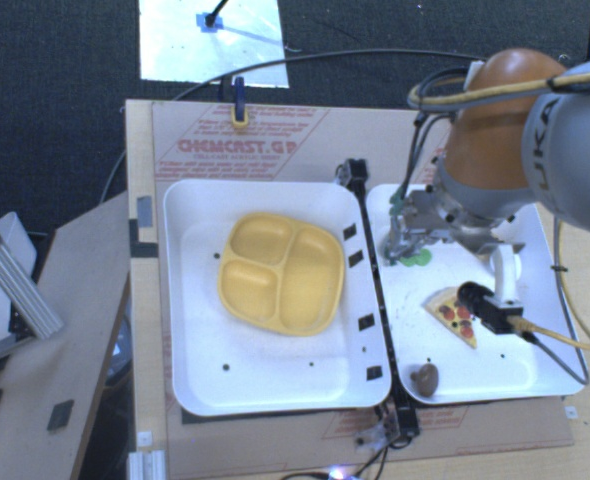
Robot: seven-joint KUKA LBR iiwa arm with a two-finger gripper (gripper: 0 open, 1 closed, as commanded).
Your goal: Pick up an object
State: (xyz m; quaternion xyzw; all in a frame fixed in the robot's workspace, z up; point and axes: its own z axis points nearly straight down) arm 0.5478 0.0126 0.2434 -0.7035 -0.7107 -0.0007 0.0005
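Green piece (415, 259) lies at the far left of the right bin (535, 368), directly under the gripper (403, 242), which is down at it; finger spread cannot be told from this angle. Nothing visibly lifted, so the pick looks not yet done: close and raise remain. Also in this bin: pizza slice (453, 317), brown lump (426, 377) at the near edge. Left bin (190, 298) holds a yellow tray (280, 273). Both bins sit on a cardboard-covered bench (275, 133); dark floor beyond.

A robotics lab is showing itself: loose cables (565, 340) are trailing over a cardboard-topped bench (275, 138) with taped-together white bins (190, 298).
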